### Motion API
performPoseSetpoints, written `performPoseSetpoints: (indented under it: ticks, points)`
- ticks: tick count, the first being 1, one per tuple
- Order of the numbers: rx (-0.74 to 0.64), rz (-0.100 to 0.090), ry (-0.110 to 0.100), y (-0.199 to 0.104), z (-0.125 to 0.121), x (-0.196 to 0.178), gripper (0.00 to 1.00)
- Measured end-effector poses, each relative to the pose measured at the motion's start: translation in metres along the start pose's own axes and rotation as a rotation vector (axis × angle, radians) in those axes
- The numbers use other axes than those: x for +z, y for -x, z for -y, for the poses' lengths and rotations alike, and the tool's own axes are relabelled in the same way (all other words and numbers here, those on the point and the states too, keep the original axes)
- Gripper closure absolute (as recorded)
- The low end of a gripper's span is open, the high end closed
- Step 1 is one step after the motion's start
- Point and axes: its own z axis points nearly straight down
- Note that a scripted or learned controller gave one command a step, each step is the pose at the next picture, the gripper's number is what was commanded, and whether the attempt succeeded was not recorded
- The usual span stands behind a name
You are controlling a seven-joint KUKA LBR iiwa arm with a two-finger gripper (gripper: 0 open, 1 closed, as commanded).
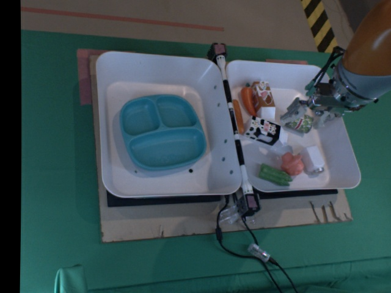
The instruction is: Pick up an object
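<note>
A slanted overhead view of a green worktop (pixel 55 163) carrying two shallow white bins side by side. The left bin (pixel 122 66) holds a blue divided plate (pixel 162 132). The right bin (pixel 342 163) holds small toy foods: a carrot (pixel 247 100), a cow-patterned carton (pixel 263 130), a pink lump (pixel 292 163), a green bean pod (pixel 274 175) and a small white cup (pixel 314 159).

The grey arm with its orange band (pixel 371 44) reaches in from the right. Its hand (pixel 300 116) sits low over the right bin's upper middle, with a green-and-white packet (pixel 300 124) directly at its fingertips. The fingers appear spread on either side of the packet, though I cannot tell whether they are pressing on it.

To do this step well, the hand would likely need to centre on the packet, close firmly, then rise straight up, clear of the carton nearby.

The packet is partly hidden by the hand, so its shape and label are hard to make out. The arm is cut off at the right edge of the view.
</note>
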Motion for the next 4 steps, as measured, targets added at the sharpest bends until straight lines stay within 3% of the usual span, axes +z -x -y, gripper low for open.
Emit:
performPoseSetpoints:
  ticks: [1, 2, 3, 4]
  points:
    - [0.001, 0.005, 0.02, 0.02, -0.016, 0.065, 0.0]
    - [0.001, 0.005, 0.021, 0.024, -0.007, 0.072, 0.0]
    - [0.002, 0.004, 0.023, 0.024, -0.009, 0.061, 1.0]
    - [0.002, 0.004, 0.023, 0.024, -0.009, 0.061, 0.0]
